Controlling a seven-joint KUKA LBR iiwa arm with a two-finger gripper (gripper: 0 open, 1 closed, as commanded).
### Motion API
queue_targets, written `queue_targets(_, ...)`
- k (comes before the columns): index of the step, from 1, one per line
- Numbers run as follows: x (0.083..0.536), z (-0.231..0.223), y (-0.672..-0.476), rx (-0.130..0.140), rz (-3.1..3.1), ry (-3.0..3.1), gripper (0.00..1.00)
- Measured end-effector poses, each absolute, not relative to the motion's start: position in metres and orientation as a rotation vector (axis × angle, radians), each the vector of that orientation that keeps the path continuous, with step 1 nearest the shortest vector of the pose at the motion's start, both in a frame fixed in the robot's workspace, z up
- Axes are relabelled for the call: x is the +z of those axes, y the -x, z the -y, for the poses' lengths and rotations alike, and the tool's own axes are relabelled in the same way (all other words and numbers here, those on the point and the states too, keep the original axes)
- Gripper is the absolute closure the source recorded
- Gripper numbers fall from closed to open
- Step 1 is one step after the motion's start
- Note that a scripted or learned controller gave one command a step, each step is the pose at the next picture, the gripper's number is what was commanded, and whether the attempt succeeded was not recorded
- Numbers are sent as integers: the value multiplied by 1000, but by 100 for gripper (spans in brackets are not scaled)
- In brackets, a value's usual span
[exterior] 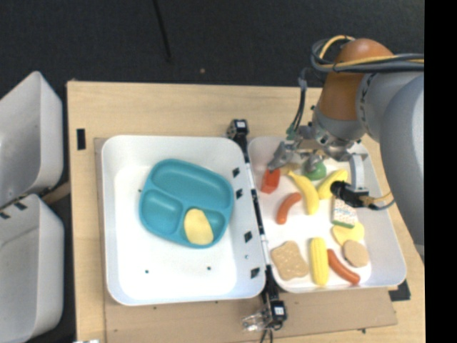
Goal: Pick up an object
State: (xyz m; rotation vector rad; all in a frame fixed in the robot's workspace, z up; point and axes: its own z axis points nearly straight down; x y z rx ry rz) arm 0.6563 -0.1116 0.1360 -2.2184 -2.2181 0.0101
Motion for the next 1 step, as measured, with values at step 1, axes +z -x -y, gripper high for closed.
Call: queue_targets(1, 112, 113, -658, 0, 2220, 2225, 0)
